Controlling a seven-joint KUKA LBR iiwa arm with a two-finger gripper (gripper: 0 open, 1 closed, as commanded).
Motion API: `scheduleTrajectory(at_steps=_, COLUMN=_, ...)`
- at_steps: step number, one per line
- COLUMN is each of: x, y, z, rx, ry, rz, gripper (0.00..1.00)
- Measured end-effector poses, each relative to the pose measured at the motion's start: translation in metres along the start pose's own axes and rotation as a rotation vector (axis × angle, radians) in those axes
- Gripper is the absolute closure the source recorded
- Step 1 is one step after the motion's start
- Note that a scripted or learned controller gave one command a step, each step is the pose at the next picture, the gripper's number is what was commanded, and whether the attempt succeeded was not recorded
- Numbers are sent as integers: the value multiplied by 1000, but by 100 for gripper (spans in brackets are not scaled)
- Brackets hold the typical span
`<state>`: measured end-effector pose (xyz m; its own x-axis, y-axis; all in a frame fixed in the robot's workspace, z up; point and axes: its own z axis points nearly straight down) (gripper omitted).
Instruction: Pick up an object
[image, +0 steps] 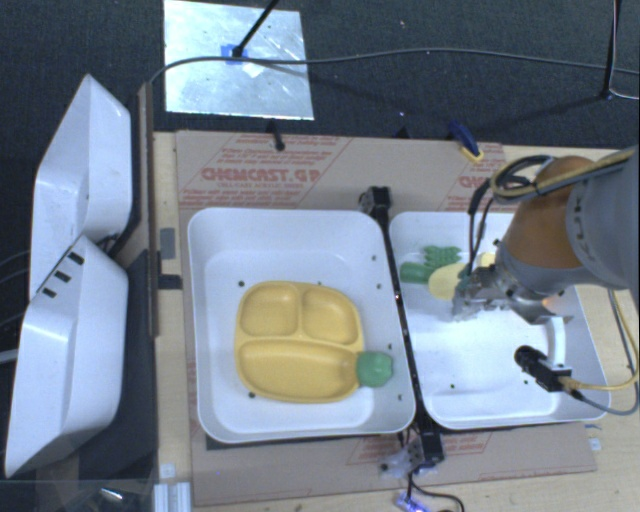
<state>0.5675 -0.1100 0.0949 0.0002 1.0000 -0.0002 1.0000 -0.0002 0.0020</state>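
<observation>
You have two white bins side by side on the bench: the left bin (210, 330) and the right bin (480, 395). In the left bin you can count two things: one yellow divided tray (297, 341) with three compartments, lying flat near the middle, and one green ball (375, 369) touching the tray's lower right corner. In the right bin you can count two more, near its upper left corner: one green toy (428, 262) with a jagged edge, and one pale yellow object (446, 283) just beside it, partly hidden by the arm. The gripper (468, 300) sits low over that yellow object, at its right edge; you cannot tell how the gripper is set, nor whether it touches the object. The bins rest on a brown cardboard sheet (300, 165) with red print, on dark carpet (80, 40). One shiny metal plate (237, 60) lies at the top, and two white bins (70, 290) are stacked at the left.
</observation>
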Motion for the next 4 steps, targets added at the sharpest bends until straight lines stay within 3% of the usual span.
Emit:
scheduleTrajectory(at_steps=3, x=-11, y=8, z=-156, rx=-4, ry=0, rz=-1, gripper=100)
scheduleTrajectory(at_steps=4, x=40, y=-4, z=-147, rx=2, ry=1, rz=-4, gripper=100)
